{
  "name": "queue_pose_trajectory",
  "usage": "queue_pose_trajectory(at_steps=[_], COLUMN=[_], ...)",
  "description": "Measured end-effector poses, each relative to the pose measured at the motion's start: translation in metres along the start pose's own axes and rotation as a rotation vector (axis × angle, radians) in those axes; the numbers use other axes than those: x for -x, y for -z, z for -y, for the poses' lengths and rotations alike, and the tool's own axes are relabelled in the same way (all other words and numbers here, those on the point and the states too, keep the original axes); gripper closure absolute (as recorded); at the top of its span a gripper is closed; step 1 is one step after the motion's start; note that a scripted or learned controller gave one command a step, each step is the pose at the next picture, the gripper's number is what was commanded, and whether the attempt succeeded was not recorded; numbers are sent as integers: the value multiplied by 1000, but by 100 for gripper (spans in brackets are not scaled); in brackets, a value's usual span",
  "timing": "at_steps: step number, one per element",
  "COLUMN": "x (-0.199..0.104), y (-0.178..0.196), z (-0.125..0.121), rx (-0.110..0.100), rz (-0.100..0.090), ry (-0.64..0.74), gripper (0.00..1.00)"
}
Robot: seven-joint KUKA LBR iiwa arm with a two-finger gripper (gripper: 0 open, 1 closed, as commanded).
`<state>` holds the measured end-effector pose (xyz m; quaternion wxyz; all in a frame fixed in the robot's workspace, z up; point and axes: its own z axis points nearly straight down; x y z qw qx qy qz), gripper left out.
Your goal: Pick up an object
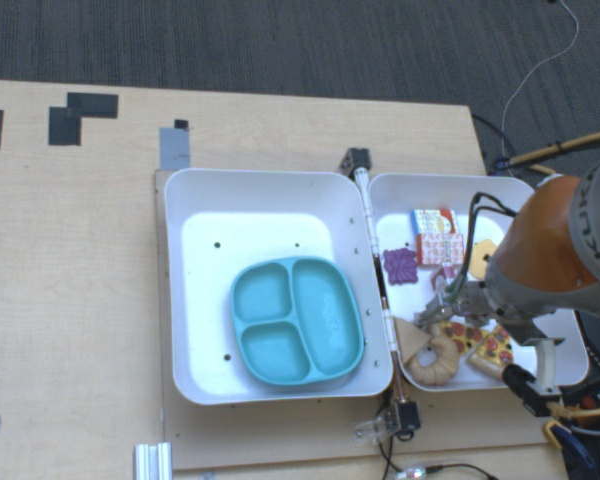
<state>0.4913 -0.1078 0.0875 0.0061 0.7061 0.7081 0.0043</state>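
Note:
The right bin (400,196) holds several small objects. A purple knobbly piece (400,265) lies near its left wall, and a red and white patterned box (437,236) sits behind it. A yellow item (480,258) peeks out beside the arm. At the front lie a tan pretzel-like ring (435,363), a tan wedge (412,334) and a pizza slice toy (488,348). My gripper (448,308) is low in the middle of this bin, just above the pizza slice and the ring. The orange wrist band (545,243) hides the bin's right part.
The left bin (205,218) bears a blue three-compartment plate (297,319) at its front right. A metal clamp (357,160) stands at the back between the bins. Cables (570,408) hang at the front right. Black tape marks (80,116) lie on the bench.

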Motion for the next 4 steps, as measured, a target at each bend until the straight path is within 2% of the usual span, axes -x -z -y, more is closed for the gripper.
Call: queue_pose_trajectory(at_steps=[1, 2, 3, 4], x=[0, 0, 0, -39], y=[11, 11, 20, 96], z=[-2, -2, -4, -88], rx=[4, 3, 6, -11], rz=[1, 1, 0, -3], ry=[0, 1, 2, 3], gripper=[100, 0, 100, 100])
